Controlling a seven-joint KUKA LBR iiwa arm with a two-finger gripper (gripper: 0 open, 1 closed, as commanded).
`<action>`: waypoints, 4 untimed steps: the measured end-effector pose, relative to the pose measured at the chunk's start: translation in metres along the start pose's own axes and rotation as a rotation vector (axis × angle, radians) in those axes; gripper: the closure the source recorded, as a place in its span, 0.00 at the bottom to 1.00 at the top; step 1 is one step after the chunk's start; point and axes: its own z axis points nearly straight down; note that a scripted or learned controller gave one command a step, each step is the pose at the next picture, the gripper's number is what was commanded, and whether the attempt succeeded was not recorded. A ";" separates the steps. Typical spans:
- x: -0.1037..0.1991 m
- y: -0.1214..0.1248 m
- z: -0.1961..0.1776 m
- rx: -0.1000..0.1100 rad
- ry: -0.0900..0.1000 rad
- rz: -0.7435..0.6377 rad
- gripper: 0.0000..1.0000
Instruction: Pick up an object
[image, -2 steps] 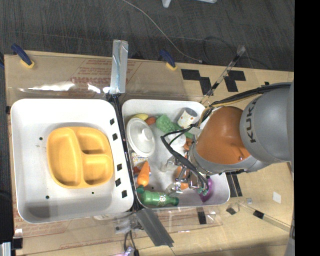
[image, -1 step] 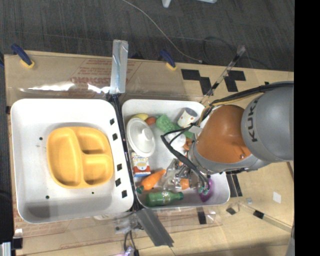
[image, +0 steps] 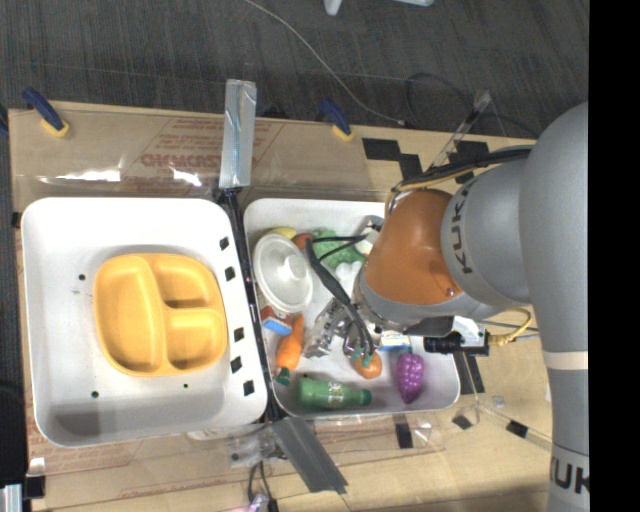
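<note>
The objects for picking lay in the right bin (image: 440, 395), crowded toward its left and near sides. A white bowl (image: 283, 270) sat upright against the left wall, with a small yellow piece (image: 281, 236) just beyond it and a green leafy item (image: 336, 246) beside that, partly under a black cable. An orange carrot (image: 290, 350) lay nearer the camera below the bowl, close to the left wall. A green bottle (image: 330, 393) lay on its side along the near wall, and a purple bunch of grapes (image: 409, 373) rested toward the near right corner. A small round orange object (image: 368, 366) sat between the bottle and the grapes, just above them.

The jaws hung low inside this bin, over the patch of floor between the carrot and the small orange object. Whether they were open, closed, or gripping anything could not be told, since the metal parts and cables blurred together there. Nothing was clearly seen between them. The arm (image: 520, 230) reached in from the right, its orange band (image: 410, 250) covering the far right part of the bin.

The left bin (image: 50, 400) held a yellow divided tray (image: 160, 310), lying flat near its middle. Both bins rested on a brown surface (image: 120, 145), where two blue clamps (image: 45, 112) gripped the far edge and a silver strip of tape (image: 238, 135) ran toward the gap between the bins.
</note>
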 end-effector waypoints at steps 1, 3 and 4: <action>-0.018 -0.046 -0.141 -0.004 -0.015 0.084 1.00; -0.052 -0.009 -0.001 -0.004 -0.003 -0.096 1.00; -0.022 0.031 -0.132 -0.006 -0.017 -0.011 1.00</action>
